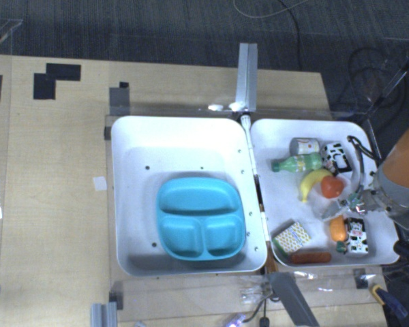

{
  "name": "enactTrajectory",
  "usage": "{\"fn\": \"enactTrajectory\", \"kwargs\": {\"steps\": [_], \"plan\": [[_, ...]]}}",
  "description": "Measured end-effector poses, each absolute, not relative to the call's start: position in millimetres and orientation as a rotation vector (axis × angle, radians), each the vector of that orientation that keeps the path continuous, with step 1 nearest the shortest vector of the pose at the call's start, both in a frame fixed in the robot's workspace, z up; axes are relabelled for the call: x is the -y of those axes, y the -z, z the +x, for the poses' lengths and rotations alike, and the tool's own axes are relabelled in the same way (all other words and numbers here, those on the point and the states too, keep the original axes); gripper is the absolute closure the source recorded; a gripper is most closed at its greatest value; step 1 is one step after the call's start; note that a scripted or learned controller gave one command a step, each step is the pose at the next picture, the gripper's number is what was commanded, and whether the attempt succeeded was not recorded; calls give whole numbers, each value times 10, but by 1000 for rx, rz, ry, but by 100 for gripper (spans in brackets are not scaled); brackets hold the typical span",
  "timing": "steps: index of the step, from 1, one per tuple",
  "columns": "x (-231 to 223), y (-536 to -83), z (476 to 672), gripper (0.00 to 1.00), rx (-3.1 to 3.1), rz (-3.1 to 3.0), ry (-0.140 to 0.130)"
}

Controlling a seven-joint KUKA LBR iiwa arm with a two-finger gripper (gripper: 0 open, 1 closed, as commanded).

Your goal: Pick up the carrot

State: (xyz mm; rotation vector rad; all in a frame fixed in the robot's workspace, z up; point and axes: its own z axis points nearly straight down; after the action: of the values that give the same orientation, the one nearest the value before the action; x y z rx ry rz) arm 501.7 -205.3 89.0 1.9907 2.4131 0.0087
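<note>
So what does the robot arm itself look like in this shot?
The arm enters at the right edge as a rounded orange band above a grey wrist section. Below it, the gripper area has black cables looping alongside and black-and-white patterned markers. Its fingers are too small to make out.

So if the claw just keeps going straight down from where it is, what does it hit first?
Most likely the carrot, which lies just below the claw in the right bin. Depth is hard to judge from this slanted view, so it could miss and meet the bin floor beside it.

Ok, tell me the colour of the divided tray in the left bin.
Light blue; the tray shows best in the camera view.
</note>
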Motion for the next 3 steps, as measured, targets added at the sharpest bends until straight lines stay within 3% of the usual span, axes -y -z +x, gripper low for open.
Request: {"fn": "enactTrajectory", "kwargs": {"steps": [1, 2, 3], "plan": [[1539, -2612, 4939, 0, -2364, 2063, -2], [1832, -1382, 5101, 0, -2524, 1872, 1], [1982, -881, 5130, 0, -2517, 1867, -7]]}}
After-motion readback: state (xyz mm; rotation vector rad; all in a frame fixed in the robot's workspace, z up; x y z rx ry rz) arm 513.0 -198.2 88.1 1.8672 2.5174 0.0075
